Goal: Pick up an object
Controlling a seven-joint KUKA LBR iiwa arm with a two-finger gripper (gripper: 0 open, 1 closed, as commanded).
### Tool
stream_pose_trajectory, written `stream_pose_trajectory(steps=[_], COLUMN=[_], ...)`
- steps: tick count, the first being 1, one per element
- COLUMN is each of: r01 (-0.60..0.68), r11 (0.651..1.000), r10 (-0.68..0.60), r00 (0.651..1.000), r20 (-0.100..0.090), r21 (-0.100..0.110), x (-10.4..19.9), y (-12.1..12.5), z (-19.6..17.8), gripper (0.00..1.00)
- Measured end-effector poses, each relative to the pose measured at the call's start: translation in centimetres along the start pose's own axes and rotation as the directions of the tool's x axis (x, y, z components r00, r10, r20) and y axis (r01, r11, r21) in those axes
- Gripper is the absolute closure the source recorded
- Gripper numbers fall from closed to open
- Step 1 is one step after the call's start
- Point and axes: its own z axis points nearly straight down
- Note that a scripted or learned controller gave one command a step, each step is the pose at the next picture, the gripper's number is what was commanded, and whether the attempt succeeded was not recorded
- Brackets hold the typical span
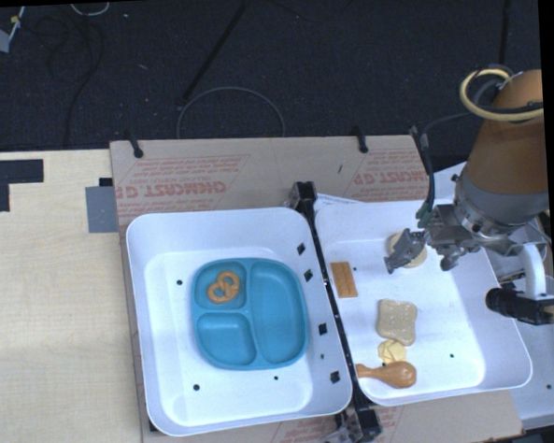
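Pale wooden bench top (49, 323) fills the left of what we see, and on it a cardboard sheet carries two shallow white bins side by side. Moving rightward, the left white plastic bin (165, 382) holds a blue three-compartment plastic tray (264, 320) with a small golden pretzel (224, 286) in its upper left compartment. Past the black divider, the right white plastic bin (454, 369) holds a flat orange-brown rectangular cracker (343, 280) near its left wall, a pale beige bread-like slab (396, 320) near the middle, and below that a small yellow piece (392, 350) touching a tan drumstick-shaped toy (391, 373). Further right, the two-finger gripper (405, 251) sits low in the bin's upper part, over a small cream-coloured round object (414, 258) that peeks out just beside the dark finger tips. We judge this round object to be the likely target, lying at or partly under the tips; whether it sits between them we cannot tell, nor whether they are spread or pressed together. Our worry is that the tips land on top of the object or beside it, so a close would nudge it away, or pinch only its edge and let it slip on lifting.
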Motion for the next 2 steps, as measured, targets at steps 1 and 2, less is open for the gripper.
stream_pose_trajectory(steps=[1, 2], r01=[0.002, 0.001], r11=[1.0, 1.0], r10=[-0.002, -0.001], r00=[1.0, 1.0], r20=[0.001, 0.001], r21=[-0.011, -0.007], x=[0.0, -0.1], y=[0.2, 0.3], z=[-0.6, 3.8], gripper=[0.0, 0.0])
